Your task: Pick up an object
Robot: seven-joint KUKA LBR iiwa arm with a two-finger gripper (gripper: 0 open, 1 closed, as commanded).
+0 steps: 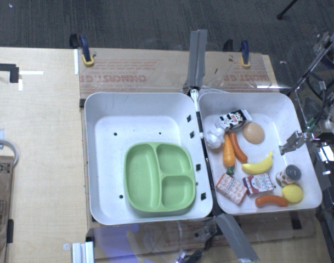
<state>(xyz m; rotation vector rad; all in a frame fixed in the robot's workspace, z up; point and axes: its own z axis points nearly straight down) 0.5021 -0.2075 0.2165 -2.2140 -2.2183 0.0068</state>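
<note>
Gripper (292, 143) poised at the right bin's (276, 100) far edge, nothing held.

Camera view: whether the gripper is open or closed cannot be told, and no object sits in it; the banana (258, 165) lies just beside it toward the bin's middle, the likeliest pick, best approached straight down across its narrow width; around the banana lie a brown egg (254, 132), carrots (232, 149), small cartons (231, 188), a lemon (292, 193); the left bin (101, 147) holds a green divided tray (159, 176).
</note>
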